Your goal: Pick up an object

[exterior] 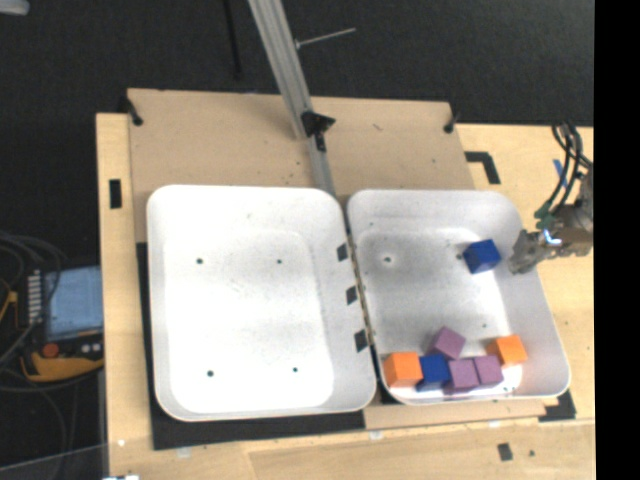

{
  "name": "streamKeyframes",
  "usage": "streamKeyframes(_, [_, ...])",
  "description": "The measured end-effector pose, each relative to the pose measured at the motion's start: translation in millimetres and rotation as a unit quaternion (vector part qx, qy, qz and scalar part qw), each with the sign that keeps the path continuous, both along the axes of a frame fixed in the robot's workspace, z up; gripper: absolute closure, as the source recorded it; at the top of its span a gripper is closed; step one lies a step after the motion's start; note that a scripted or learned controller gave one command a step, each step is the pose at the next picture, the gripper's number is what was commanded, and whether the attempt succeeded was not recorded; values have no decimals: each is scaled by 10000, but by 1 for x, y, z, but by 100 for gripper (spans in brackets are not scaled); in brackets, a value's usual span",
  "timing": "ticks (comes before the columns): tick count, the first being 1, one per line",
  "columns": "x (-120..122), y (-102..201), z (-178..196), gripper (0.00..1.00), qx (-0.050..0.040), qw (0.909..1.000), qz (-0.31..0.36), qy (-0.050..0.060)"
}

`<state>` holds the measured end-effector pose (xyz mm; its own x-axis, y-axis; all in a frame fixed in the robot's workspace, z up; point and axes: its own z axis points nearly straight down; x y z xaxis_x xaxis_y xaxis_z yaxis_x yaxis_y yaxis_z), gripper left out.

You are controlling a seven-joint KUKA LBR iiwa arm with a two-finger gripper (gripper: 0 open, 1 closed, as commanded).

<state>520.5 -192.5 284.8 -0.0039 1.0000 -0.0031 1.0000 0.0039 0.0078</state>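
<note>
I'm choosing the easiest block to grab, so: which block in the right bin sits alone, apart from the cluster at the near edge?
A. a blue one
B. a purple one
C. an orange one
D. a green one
A: the blue block lies by itself near the right bin's far right side, close to the gripper, apart from the near-edge cluster.

Two bins sit side by side on the counter [420, 128], their inner walls touching. Left bin [165, 268]; right bin [420, 208]. One block [482, 256] lies alone in the right bin, toward its far right part. A cluster of blocks [455, 363] is packed along the right bin's near wall, several touching. End effector [527, 253] is at the right bin's right rim, just beside the lone block. A slanted rail [285, 63] stands behind the bins, above their junction.
</note>
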Motion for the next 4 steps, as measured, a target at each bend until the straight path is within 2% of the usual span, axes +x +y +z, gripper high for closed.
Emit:
streamKeyframes(1, [15, 59, -9, 100, 17, 10000, 19, 32])
streamKeyframes(2, [19, 106, -23, 100, 17, 10000, 12, 37])
streamKeyframes(4, [52, 197, -37, 100, 13, 10000, 11, 34])
